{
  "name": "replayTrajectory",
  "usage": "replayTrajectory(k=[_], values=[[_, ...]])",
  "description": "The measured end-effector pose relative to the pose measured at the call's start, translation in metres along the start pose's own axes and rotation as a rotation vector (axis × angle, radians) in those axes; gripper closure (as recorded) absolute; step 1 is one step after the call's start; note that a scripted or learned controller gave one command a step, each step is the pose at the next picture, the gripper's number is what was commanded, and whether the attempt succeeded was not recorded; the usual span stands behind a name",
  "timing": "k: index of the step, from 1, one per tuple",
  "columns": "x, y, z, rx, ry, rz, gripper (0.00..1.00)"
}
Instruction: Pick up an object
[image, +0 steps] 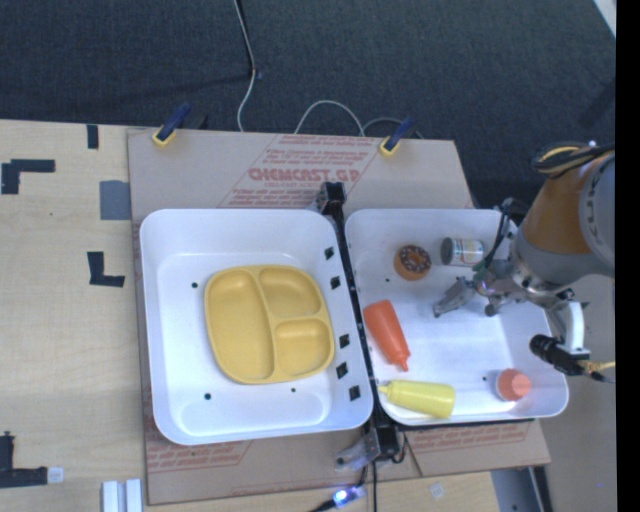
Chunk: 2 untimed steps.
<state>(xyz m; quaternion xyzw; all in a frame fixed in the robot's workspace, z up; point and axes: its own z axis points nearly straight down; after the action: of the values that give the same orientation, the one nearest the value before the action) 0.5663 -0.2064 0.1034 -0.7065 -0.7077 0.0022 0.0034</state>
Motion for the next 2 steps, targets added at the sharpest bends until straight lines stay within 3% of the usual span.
replayTrajectory(k=[1,2], values=[[0.000,0.001,0.019,-0.008,-0.004,0.000,0.00],[0.000,0.001,0.007,-0.011,-0.007,-0.001,1.00]])
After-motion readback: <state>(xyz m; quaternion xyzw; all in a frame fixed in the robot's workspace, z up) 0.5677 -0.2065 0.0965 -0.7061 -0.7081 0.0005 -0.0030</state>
